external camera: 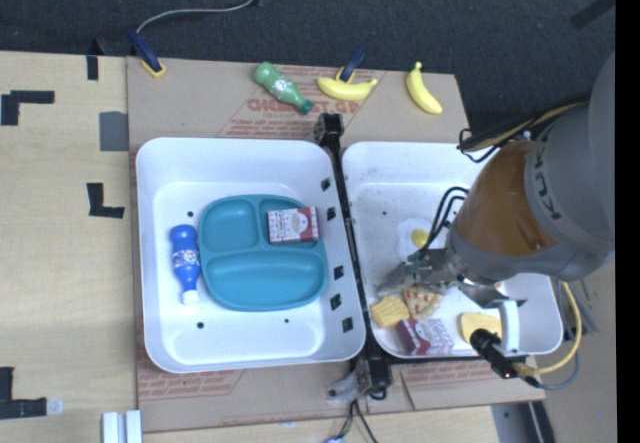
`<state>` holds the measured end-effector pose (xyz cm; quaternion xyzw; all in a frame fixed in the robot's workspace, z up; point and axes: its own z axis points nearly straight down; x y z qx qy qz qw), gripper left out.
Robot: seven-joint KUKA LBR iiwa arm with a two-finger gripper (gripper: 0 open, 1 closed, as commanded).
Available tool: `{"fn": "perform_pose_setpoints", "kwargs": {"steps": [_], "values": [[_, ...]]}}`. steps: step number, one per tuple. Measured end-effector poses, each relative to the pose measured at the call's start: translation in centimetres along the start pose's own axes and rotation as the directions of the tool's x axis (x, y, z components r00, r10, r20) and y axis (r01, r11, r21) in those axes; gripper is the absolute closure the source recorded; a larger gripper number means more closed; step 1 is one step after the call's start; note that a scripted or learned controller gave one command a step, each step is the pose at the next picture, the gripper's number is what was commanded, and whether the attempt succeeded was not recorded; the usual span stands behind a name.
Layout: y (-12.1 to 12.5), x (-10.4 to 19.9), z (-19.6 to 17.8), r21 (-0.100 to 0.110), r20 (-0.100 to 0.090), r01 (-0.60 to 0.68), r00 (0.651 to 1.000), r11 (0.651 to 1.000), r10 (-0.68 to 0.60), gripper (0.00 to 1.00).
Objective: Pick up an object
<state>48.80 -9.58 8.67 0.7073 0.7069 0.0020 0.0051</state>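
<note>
Arm enters from the right of the frame, orange band over the right bin (372, 181). Gripper (418, 269) low in that bin, fingers apart — nothing seen between them. Just below it: a yellow piece (389, 311), a waffle-like piece (424, 303), a red-and-white packet (428, 335). Left bin (160, 171) holds a teal divided tray (262, 276) with a small carton (292, 225) in its upper right compartment — blue bottle (184, 259) beside the tray's left edge.

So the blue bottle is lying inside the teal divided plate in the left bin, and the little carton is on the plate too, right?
Not quite. In the camera view the blue bottle lies beside the teal divided plate, against its left edge, on the bin floor. The carton is on the plate.
</note>
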Motion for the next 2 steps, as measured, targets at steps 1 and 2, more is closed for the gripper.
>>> {"fn": "perform_pose_setpoints", "kwargs": {"steps": [1,2], "values": [[0.0,-0.1,-0.9,0.001,0.001,-0.001,1.000,1.000,0.001,1.00],[4.3,6.1,-9.7,0.011,-0.005,0.002,1.000,1.000,-0.002,1.00]]}}
